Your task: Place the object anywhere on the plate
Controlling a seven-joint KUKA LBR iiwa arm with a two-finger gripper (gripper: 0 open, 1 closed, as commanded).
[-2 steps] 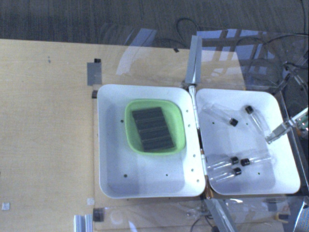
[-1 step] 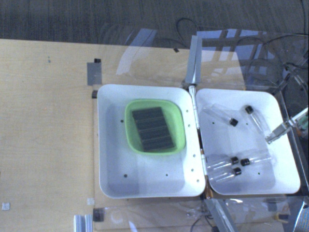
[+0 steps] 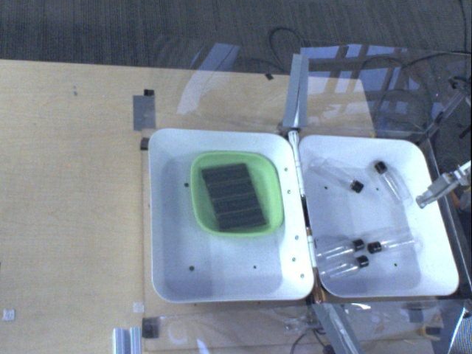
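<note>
The green plate [image 3: 237, 194] sits in the upper middle of the left bin [image 3: 169, 271], with a dark ridged block [image 3: 233, 196] lying on it and bare white floor open below and to the left. The right bin [image 3: 435, 279] holds clear tubes with black caps: two near the top [image 3: 389, 179], three clustered near the lower left [image 3: 361, 253]. The gripper [image 3: 435, 192] hangs at that bin's right rim; whether it is released or clenched cannot be told.
</note>
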